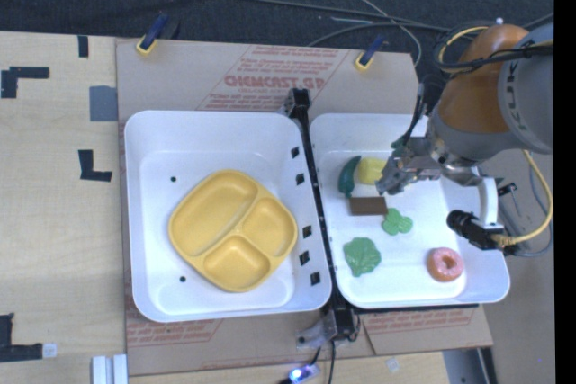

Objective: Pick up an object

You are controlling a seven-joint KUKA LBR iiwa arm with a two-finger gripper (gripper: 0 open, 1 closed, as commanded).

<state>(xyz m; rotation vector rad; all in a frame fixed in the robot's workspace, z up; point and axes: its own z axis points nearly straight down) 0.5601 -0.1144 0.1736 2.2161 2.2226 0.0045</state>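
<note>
Five items lie in the right bin. The gripper hovers at the yellow piece's 3 o'clock; finger state cannot be told.

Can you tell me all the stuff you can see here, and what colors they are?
bins: 2, white, side by side on the bench
divided plate: 1, yellow, in the left bin
dark green toy: 1, upper left of the right bin
yellow toy: 1, right beside the dark green toy
brown block: 1, just below the yellow toy
small green leafy toy: 1, middle of the right bin
big green leafy toy: 1, lower left of the right bin
donut: 1, pink with orange, lower right of the right bin
clamps: 2, blue and yellow, on the cardboard's top edge
arm: 1, grey and orange, from the right
gripper: 1, dark, above the yellow toy and brown block
</note>
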